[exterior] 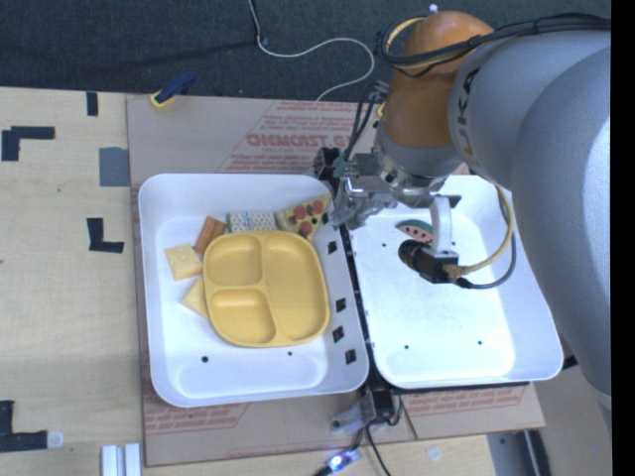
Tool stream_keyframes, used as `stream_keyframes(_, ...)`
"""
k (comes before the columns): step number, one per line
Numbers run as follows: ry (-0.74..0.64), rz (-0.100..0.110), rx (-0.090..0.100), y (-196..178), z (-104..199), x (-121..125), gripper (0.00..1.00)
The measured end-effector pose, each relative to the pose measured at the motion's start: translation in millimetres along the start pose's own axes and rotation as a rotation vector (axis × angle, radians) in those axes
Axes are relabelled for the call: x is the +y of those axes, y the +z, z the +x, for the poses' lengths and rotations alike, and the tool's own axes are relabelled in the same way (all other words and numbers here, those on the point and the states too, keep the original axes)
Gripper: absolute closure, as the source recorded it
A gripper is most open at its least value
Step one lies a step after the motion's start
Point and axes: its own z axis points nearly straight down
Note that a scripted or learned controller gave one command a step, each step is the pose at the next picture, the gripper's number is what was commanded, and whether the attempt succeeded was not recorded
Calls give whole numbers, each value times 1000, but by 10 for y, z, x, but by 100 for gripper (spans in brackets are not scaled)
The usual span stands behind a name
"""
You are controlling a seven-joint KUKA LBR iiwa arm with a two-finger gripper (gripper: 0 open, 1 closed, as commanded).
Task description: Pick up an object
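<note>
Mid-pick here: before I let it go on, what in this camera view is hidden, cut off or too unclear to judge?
- Gripper: wrist housing and cables crowd it; finger state unreadable.
- Items beside the yellow divided plate in the left bin: the plate overlaps them; the patterned ones at the top edge are too small to identify.
- Slice-shaped piece in the right bin: partly behind the gripper bracket.
- Arm: cut off by the right edge.

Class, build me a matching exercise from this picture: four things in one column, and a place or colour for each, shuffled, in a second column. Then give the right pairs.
Things:
1. divided plate
2. orange band
3. watermelon slice toy
4. blue and yellow clip

Places or colours:
A. in the right bin
B. on the arm, above the wrist
C. yellow, in the left bin
D. outside the bins, at the top edge of the cardboard sheet

Pairs: 1-C, 2-B, 3-A, 4-D
</note>
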Motion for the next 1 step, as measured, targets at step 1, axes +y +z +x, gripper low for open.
stream_keyframes(1, 3, 3, -2, 137, -5, -125, 100)
